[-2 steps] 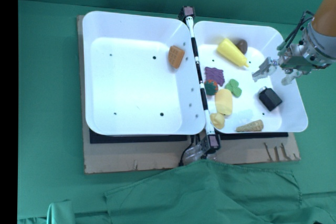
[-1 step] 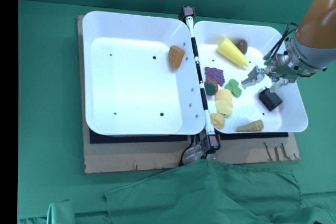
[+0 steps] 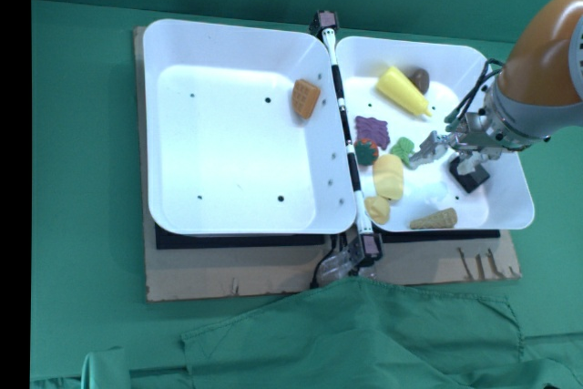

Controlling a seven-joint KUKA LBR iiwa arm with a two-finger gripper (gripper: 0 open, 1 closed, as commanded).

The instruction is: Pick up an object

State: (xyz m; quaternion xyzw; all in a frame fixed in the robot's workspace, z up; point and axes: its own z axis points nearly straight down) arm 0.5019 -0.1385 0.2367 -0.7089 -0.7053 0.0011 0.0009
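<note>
My gripper (image 3: 446, 161) hangs over the right bin (image 3: 510, 205), near its right side, and it looks open with only white bin floor between its fingers. One grey finger (image 3: 424, 150) sits just right of a small green piece (image 3: 402, 148). The other, dark-tipped finger (image 3: 469, 175) points toward the bin's right wall. Left of the gripper lie a pale yellow lump (image 3: 389, 176), a red strawberry (image 3: 366, 151) and purple grapes (image 3: 371, 130). A tan cone (image 3: 434, 219) lies below the gripper, by the front wall.
A yellow corn cob (image 3: 404, 91) and a brown piece (image 3: 419, 79) lie at the back of the right bin. A smaller yellow piece (image 3: 377, 209) rests in its front left corner. The left bin (image 3: 182, 50) holds an orange waffle (image 3: 306, 98) near the divider.
</note>
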